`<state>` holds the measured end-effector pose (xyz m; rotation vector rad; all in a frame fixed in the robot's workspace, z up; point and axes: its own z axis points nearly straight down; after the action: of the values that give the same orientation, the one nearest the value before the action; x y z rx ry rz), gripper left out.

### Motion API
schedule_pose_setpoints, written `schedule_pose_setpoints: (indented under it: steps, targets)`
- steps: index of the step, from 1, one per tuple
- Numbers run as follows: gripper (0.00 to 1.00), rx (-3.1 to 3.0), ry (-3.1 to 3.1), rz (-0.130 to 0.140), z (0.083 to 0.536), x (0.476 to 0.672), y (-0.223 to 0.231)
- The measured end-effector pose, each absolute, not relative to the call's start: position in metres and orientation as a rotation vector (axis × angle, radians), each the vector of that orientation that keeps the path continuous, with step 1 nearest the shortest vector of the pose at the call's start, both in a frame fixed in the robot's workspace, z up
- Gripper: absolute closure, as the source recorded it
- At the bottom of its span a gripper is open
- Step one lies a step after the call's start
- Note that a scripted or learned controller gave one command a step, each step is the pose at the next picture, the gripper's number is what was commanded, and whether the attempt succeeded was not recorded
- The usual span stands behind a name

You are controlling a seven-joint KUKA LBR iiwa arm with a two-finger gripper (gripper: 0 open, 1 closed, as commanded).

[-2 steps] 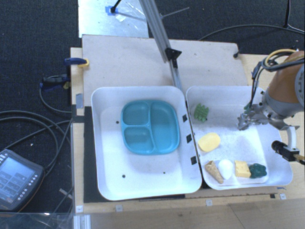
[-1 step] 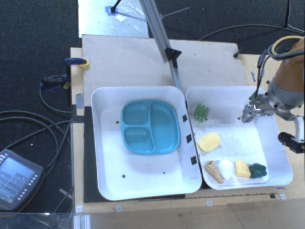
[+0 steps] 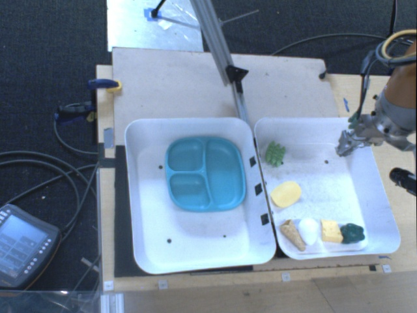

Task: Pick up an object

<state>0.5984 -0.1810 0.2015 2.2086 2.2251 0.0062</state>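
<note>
The right bin (image 3: 339, 175) holds several small objects. A green bumpy piece (image 3: 275, 153) lies near its left wall, and a yellow oval piece (image 3: 286, 193) sits below it. Along the front wall lie a tan cone (image 3: 292, 234), a white egg shape (image 3: 308, 230), a yellow block (image 3: 331, 231) and a dark green lump (image 3: 352, 233). My gripper (image 3: 346, 145) hangs over the bin's upper right part, well away from all of them, with nothing seen in it.
A teal divided plate (image 3: 205, 173) lies in the left bin (image 3: 150, 233). A slanted metal pole (image 3: 215, 38) crosses the board behind the bins. Cables and a pendant (image 3: 23, 243) lie on the floor at left.
</note>
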Motion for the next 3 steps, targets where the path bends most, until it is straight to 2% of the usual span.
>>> schedule_pose_setpoints:
  steps: [1, 3]
  targets:
    - [1.00, 2.207, 2.225, 0.008, 0.263, 0.601, -0.173]
    - [1.00, 2.208, 2.233, 0.005, 0.245, 0.635, -0.064]
